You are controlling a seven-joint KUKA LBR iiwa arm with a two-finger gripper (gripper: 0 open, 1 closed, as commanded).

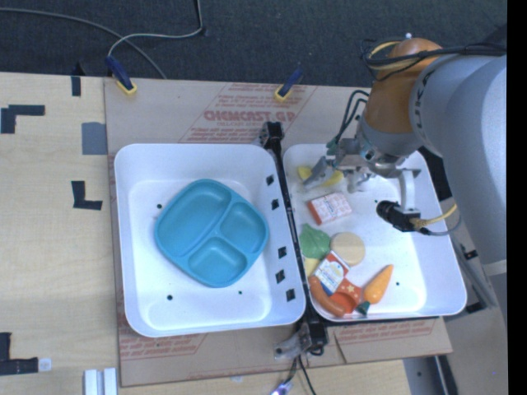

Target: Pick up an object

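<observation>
Reaching in from 3 o'clock, arm (pixel 445 97) covering the right bin's (pixel 440 290) far corner; jaws hard to read against a yellow piece (pixel 310 172) at the bin's 11 o'clock, so released or clenched cannot be told. Nearest below: small red-and-white box (pixel 329 209), lying flat. Crowded toward 7 o'clock: green piece (pixel 314 241), tan disc (pixel 347 248), red carton (pixel 331 274), orange carrot (pixel 378 284). Left bin (pixel 140 303): blue divided plate (pixel 212 231).
</observation>
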